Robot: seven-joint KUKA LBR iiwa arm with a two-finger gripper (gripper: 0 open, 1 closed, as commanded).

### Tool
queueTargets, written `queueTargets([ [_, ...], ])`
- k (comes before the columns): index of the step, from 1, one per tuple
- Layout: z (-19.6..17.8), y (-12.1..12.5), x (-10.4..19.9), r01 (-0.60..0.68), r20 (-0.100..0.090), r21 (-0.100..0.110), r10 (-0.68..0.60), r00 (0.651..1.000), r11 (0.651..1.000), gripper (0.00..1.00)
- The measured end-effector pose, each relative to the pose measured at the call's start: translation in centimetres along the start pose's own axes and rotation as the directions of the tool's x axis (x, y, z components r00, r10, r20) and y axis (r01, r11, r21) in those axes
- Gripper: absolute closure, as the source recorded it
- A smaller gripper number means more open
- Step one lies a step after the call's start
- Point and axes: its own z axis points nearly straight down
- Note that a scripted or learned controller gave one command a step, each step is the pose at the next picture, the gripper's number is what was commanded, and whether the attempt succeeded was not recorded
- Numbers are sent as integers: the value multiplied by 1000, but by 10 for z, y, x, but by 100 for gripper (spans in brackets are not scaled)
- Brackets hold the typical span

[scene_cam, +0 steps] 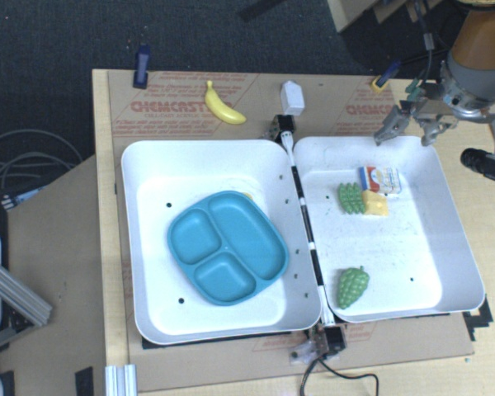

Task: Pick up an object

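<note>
My gripper [409, 129] hangs above the far edge of the right bin [445, 246], fingers spread open with nothing between them. Below it in that bin lie a small white box with red and blue print [380, 178], a yellow block [375, 205] and a green bumpy piece [351, 198] touching it. A green bunch of grapes [352, 285] rests near the bin's front left corner. The arm's orange band [479, 40] is at the upper right.
The left bin [140, 221] holds a blue divided plate [225, 247]. Beyond the bins on the cardboard lie a yellow banana [222, 106], a white block [293, 97] and a blue clip [141, 65]. Cables run along the left.
</note>
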Motion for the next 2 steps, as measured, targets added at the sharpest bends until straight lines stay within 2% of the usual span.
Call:
queueTargets([
  [1,133,1,-20,0,0,3,0,1000,1000,0],
  [2,131,-40,35,1,-1,1,-1,1000,1000,0],
])
